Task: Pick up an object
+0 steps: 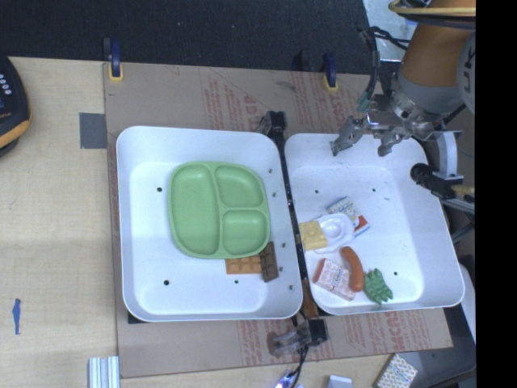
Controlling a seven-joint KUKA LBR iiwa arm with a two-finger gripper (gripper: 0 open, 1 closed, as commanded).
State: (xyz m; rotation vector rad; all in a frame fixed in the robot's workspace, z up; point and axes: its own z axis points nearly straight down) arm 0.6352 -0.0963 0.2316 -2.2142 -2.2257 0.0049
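My gripper [368, 141] hangs over the far edge of the right bin [404, 188], fingers spread open with nothing between them. Small objects lie near the front of that bin: a white fried egg piece [333, 229], a yellow cheese slice [312, 234], a small packet [342, 208], an orange-red sausage [353, 267], a pink-white wrapper [331, 278] and a green broccoli-like piece [376, 285]. All of them sit well toward the front of the bin from the gripper.
The left bin [145, 241] holds a green divided plate [218, 208], with an orange block [242, 266] and a brown block [268, 261] by its front edge. A dark device [10, 103] sits at the far left of the bench.
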